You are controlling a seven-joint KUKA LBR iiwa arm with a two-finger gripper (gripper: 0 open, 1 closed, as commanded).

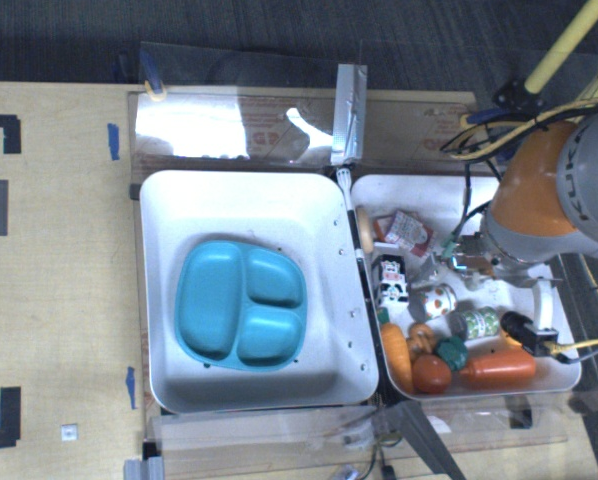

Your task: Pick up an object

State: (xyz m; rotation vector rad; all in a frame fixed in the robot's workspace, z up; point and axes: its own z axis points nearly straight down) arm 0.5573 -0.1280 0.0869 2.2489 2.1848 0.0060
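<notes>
Jaws: state cannot be told, the gripper (457,260) being small and partly hidden under the wrist; no item is seen between them.

Arm (539,193): grey with orange band, entering over the right bin's far right corner, gripper low over that bin's middle.

Right bin (419,186), contents:
- red-and-white packet (407,230), near the far edge;
- black-and-white toy (390,279), by the left wall;
- small white-and-orange piece (438,302), centre;
- green-labelled can (476,322), lying on its side;
- orange carrot-shaped toy (395,356), near left corner;
- red tomato-like toy (431,373), near edge;
- long red-orange piece (497,367), along the near edge.

Left bin (179,208): one blue divided plate (241,303), at its middle.
</notes>
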